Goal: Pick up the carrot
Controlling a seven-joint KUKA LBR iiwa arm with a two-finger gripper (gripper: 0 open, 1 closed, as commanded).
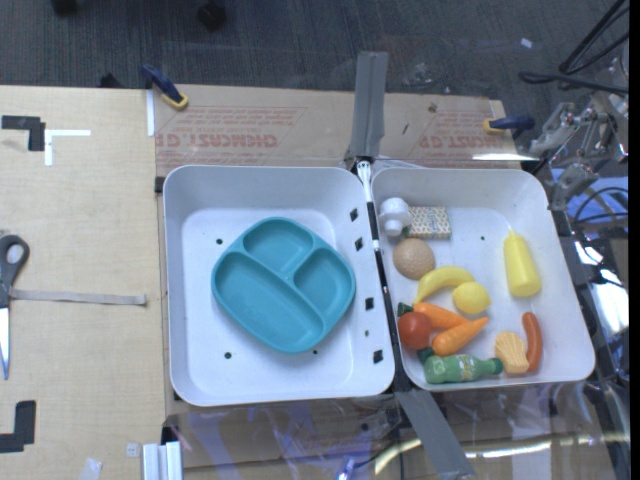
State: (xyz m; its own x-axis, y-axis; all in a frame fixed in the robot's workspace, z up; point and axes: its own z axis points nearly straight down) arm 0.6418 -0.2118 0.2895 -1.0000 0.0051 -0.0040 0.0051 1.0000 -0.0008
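Two orange carrots lie in the right bin point(560, 268). One carrot point(438, 315) rests just right of a red tomato point(413, 329). The other carrot point(461, 334) points up and to the right, right below the first and above a green bottle point(459, 369). They touch each other near the bin's lower left.
The right bin also holds a banana point(443, 282), lemon point(471, 297), yellow corn-like piece point(520, 265), brown egg shape point(413, 258), sausage point(533, 339), and a cracker point(428, 222). A teal divided plate point(284, 284) sits in the left bin point(190, 298). Scissors point(8, 268) lie at the far left.
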